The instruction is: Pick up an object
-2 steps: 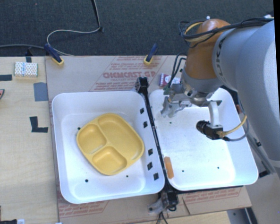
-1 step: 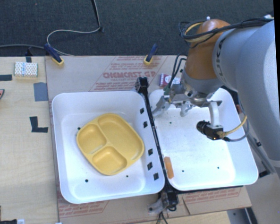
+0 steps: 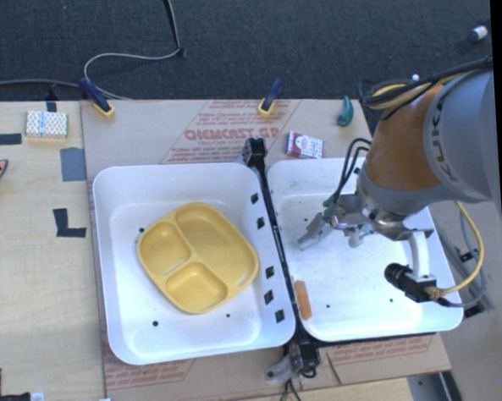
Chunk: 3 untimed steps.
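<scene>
Lying against the divider, the small orange block [image 3: 302, 299] sits in the right bin [image 3: 360, 320], below and slightly left of the pincer [image 3: 333, 226], whose state I cannot tell. Descend squarely over it (the wall crowds one side). A yellow compartment tray [image 3: 198, 256] lies far left.

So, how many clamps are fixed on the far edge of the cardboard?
2. One clamp sits at the far left corner of the cardboard; the other clamp is above the divider between the bins. The arm may hide more.
</scene>
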Each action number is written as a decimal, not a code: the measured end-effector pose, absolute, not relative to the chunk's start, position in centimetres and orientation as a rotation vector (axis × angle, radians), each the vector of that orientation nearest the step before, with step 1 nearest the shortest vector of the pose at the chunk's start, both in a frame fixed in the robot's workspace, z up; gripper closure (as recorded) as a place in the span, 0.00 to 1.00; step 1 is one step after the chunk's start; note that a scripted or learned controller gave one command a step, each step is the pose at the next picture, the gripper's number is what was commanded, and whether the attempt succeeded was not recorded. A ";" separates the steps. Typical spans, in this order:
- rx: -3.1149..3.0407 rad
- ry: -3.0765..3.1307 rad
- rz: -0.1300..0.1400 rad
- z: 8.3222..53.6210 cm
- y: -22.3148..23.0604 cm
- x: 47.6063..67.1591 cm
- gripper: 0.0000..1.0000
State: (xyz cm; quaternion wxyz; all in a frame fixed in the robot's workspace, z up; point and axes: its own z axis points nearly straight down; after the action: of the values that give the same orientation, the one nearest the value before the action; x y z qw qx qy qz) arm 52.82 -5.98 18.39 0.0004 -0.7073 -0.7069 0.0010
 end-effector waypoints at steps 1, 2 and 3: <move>-2.220 -2.223 0.002 18.4 -6.1 61.3 0.00; -2.219 -2.223 0.005 19.3 -6.1 61.3 1.00; -2.219 -2.222 0.003 18.4 -3.1 61.7 1.00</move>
State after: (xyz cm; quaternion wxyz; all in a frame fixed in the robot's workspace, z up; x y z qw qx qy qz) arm 61.73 -3.09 18.37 0.0006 -0.7067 -0.7075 0.0008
